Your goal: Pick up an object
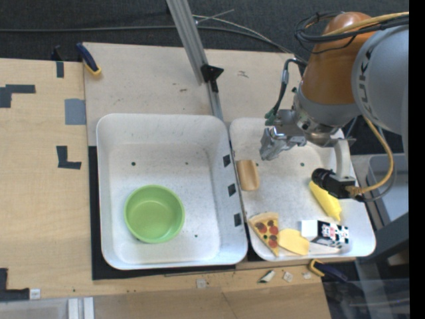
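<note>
**Gripper hanging over the right bin, bread roll just below it**

So here's the setup. The arm comes in from the right, and the gripper (pixel 271 148) sits over the upper left part of the right bin (pixel 287 190). It's pointing down toward the bin floor. From this angle I honestly can't tell whether the pincer is wide or narrow, because it all blurs into one grey metal lump.

The closest thing to it is a bread roll (pixel 248 175). It's brown, lying lengthwise right against the right bin's left wall, just below and a bit left of the gripper. The two look apart, not touching.

The rest of the stuff in that bin is down along the near edge:
- a pizza slice (pixel 265 230) in the lower left corner, tip pointing toward the front
- a yellow cheese wedge (pixel 293 242) just beside the pizza, touching it or very close
- a small black-and-white box (pixel 328 233) to the right of the cheese, near the lower right corner
- a yellow banana (pixel 325 201) a bit above the box, lying at a slant on the right side of the bin

All of those are well apart from the gripper.

The left bin (pixel 166 145) holds a green bowl (pixel 155 212), upright, sitting in its lower left area. Both bins sit side by side on the wooden bench (pixel 40 178), with their inner walls touching.
</note>
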Robot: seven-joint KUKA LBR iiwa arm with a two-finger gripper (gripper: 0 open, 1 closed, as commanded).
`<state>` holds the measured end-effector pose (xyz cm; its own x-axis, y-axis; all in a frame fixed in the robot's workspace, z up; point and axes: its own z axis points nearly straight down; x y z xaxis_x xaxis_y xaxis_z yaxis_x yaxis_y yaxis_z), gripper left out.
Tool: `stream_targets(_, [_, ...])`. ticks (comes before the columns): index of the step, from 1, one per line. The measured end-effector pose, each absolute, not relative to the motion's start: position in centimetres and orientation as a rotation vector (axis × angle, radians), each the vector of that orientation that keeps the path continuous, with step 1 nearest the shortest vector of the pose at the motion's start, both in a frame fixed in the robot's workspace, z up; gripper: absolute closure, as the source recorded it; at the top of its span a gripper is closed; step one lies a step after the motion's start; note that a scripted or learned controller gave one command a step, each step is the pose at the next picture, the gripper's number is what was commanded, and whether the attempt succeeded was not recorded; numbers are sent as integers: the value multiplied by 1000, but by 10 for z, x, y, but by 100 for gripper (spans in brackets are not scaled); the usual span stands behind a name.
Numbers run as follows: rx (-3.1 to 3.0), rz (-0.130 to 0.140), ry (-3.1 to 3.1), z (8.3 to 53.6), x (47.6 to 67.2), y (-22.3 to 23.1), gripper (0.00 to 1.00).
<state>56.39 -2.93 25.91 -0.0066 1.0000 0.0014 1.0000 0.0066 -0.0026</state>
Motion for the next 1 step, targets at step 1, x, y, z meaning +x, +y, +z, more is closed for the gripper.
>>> stream_targets(1, [-2210, 3, -2227, 248, 576, 34, 100])
